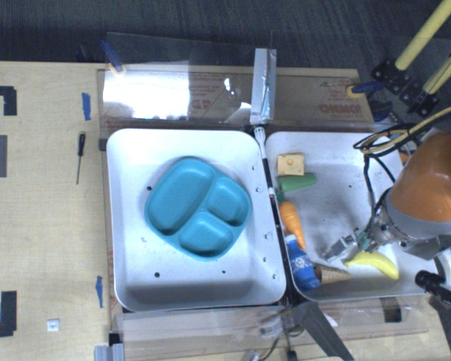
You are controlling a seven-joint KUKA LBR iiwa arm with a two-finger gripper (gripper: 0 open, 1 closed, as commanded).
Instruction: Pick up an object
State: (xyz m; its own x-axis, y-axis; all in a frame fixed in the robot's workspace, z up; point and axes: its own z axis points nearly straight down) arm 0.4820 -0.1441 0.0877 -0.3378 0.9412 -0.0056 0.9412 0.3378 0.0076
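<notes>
Bench (37, 224): light wood top carrying two shallow white bins side by side, with a clear plastic screen (180, 89) standing behind them.

Left bin (128, 277): holds a blue sectioned plate (199, 207), three compartments, lying flat near the middle.

Right bin (331, 171): holds the small items. Along its left wall, from back to front: a tan block (291, 163), a green piece (297, 182) just in front of it, a toy carrot (291, 220), then a blue bottle (301, 263) with a white label, lying down. A toy banana (374, 263) lies towards the front right of this bin.

Arm (428, 183): grey with orange band, enters from the right, over the right bin.

Gripper (351, 245): low in the right bin, tip just beside the banana's left end, nearly touching it. Cannot tell whether the gripper is spread or closed; the parts blur together at this angle. Nothing visibly pinched.
</notes>
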